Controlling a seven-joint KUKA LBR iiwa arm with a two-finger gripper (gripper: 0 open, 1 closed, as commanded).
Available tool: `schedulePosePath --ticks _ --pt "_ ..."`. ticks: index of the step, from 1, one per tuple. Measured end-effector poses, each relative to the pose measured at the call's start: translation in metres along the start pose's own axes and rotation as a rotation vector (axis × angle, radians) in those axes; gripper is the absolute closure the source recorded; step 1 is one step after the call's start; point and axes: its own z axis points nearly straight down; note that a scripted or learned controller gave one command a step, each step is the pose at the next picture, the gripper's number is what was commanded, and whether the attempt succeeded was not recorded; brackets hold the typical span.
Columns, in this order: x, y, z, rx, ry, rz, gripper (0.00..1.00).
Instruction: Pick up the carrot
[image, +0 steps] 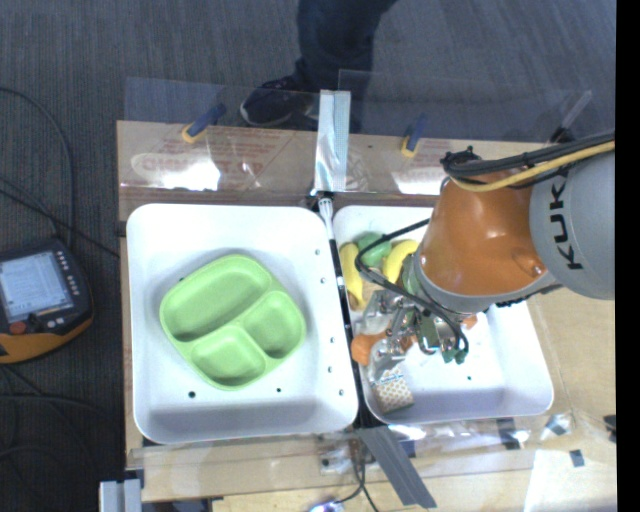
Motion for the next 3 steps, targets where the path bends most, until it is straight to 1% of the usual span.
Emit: schedulePosePath --ticks 1,2,3 --pt "-0.005 -0.009 0.009 -0.003 0.011 -0.387 1.00" --pt "-0.007 -0.008 0.000 -0.002 0.001 -0.387 1.00" --pt "-0.012 0.016 0.010 -0.007 0.010 -0.699 1.00"
